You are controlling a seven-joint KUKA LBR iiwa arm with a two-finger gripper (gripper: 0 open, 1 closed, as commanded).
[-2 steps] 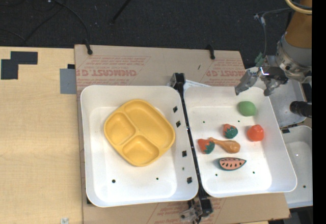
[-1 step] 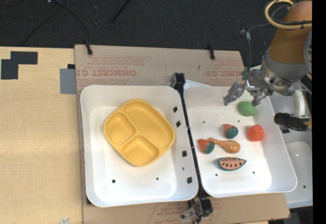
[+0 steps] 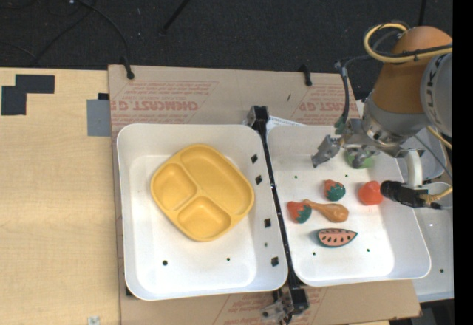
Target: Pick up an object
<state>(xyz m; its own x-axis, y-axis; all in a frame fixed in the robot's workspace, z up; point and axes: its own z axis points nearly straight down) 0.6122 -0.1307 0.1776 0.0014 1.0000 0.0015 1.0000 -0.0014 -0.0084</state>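
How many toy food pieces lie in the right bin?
5: strawberry, tomato, drumstick, watermelon slice, green piece partly under the gripper. More may be hidden.

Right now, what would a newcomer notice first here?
The yellow divided tray lying in the left bin stands out most. Next comes the cluster of toy food in the right bin: a watermelon slice, a drumstick and a red piece, with the pincer above them.

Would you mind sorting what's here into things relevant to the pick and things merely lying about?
Relevant: end effector; right bin; watermelon slice; drumstick; strawberry; red toy; green-red toy.

Lying about: yellow divided plate; left bin.
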